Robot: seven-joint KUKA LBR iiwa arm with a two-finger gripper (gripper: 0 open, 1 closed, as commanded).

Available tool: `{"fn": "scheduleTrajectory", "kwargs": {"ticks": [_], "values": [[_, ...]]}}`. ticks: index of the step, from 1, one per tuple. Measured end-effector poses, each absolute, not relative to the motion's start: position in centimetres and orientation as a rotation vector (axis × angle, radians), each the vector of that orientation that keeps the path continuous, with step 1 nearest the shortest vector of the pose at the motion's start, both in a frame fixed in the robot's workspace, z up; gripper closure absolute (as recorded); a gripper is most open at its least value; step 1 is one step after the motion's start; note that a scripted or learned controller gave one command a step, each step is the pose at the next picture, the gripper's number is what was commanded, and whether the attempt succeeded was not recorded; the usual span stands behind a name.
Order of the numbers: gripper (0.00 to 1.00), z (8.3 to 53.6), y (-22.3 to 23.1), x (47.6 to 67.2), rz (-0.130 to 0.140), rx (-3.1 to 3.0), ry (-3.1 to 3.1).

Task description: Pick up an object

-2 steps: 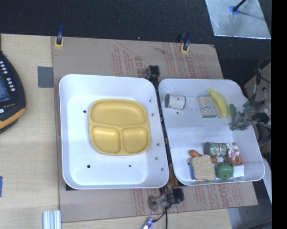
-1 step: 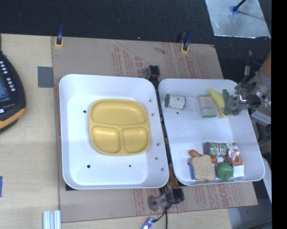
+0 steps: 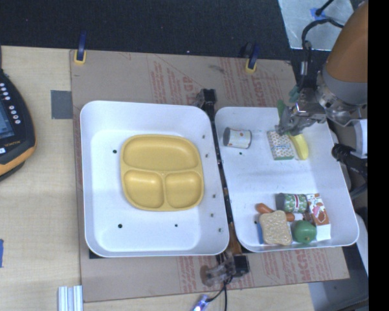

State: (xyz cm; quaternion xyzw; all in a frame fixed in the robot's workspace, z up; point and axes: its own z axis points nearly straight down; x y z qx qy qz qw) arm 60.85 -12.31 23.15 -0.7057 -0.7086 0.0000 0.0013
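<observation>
On the cardboard-covered bench [image 3: 149, 76], the right white bin [image 3: 246, 173] has the metal gripper [image 3: 290, 123] low at its far side, beside a yellow banana-shaped toy [image 3: 301, 146] and a patterned small packet [image 3: 282, 145]; whether it is grasping cannot be told.

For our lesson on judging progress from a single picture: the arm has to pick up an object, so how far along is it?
Done: the gripper has reached the right bin, low over the patterned packet and yellow piece. In hand: nothing visibly between its fingers. Left: gripping and lifting; the packet and yellow piece lie on the bin floor.
</observation>
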Motion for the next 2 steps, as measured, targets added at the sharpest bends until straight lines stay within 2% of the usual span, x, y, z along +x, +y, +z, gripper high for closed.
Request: {"fn": "scheduleTrajectory", "kwargs": {"ticks": [1,2], "values": [[1.00,22.0,-7.6,62.4,0.003,-2.215,-2.226],[1.00,21.4,-7.3,59.0,0.006,-2.217,-2.223]]}}
